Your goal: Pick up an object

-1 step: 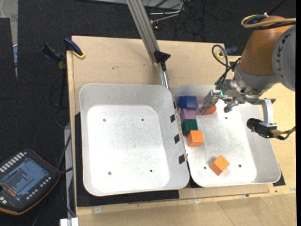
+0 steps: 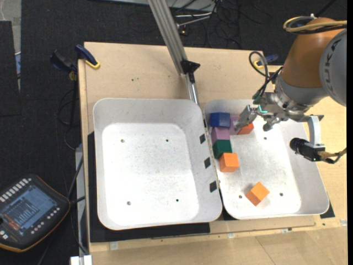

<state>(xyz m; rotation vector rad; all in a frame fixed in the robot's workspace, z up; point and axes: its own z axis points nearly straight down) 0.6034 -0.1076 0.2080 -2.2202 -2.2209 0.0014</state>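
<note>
Gripper (image 2: 249,118) of the grey-and-orange arm (image 2: 309,65) hung low over the far end of the right bin (image 2: 287,170), its fingers too blurred to tell whether they were open or closed. A red-orange block (image 2: 245,128) lay directly beneath them, touching or nearly so. From left to right: the left bin (image 2: 110,148); then, along the right bin's left wall, a blue block (image 2: 219,119), a purple block (image 2: 222,133), a green block (image 2: 223,147) and an orange block (image 2: 229,162) in a column; nearer the front, another orange block (image 2: 257,193) lay well apart.
</note>
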